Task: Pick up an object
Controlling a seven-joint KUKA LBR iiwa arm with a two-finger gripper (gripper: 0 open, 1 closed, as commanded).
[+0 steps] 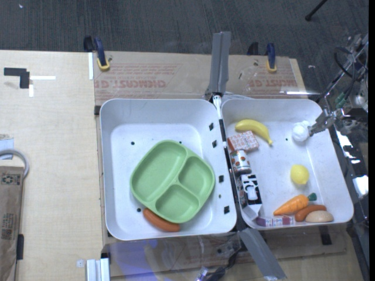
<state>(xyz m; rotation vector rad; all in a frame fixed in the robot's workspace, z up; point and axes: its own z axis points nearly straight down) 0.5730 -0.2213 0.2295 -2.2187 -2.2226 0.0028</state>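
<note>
The right bin [328, 174] holds a yellow banana [255, 129], a red patterned box [243, 141], a small can [240, 161], a black-and-white packet [251, 191], a lemon [299, 174], a carrot [292, 204], a brown sausage [309, 210] and a pale bun [319, 216]. A small white ball [300, 132] lies near the bin's far right side. My gripper [321, 123] reaches in at the right rim, its tip just right of the white ball and close to it. Most of the arm is cut off at the picture's right edge.
The left bin [117, 174] carries a green three-part plate [171, 181], with an orange sausage [161, 220] at its near edge. A flat pink-and-white wrapper [275, 220] lies along the right bin's front wall. Cables [351, 69] hang by the arm.
</note>
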